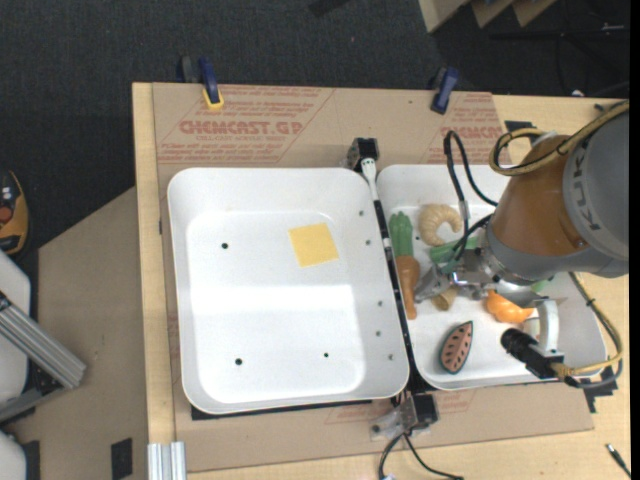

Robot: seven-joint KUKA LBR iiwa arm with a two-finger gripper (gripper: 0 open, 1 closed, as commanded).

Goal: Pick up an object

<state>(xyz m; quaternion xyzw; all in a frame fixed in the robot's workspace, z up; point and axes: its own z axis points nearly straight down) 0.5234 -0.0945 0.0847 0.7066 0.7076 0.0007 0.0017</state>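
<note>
A: In the right bin [490,370], down among the clutter: the gripper [447,283], hanging from the grey arm [560,218]. Open or closed?

B: Impossible to tell from this camera; too much wrist and cable in the way. Nothing visibly held, either.

A: Closest candidates?

B: Just left of the gripper, an orange stick [408,272], with a green stick [401,233] touching its upper end, both tight against the bin's left wall. Above, a beige lump [438,223]. Just right, half under the wrist, an orange chunk [508,311]. Nearer the front rim, well apart from the rest, a brown oval [457,347].

A: And over in the left bin [270,318]?

B: A flat yellow square [314,244], alone, far from the gripper. Probably too thin to pinch cleanly.

A: Best way through this step, then?

B: Judging by position, go for the orange stick or the brown oval. For the stick, close across the narrow width, not along it, and mind the wall. For the oval, plenty of room all round, so likely the safer grab. Either way, descend straight, close fully, then lift slowly and check for something actually caught.
</note>
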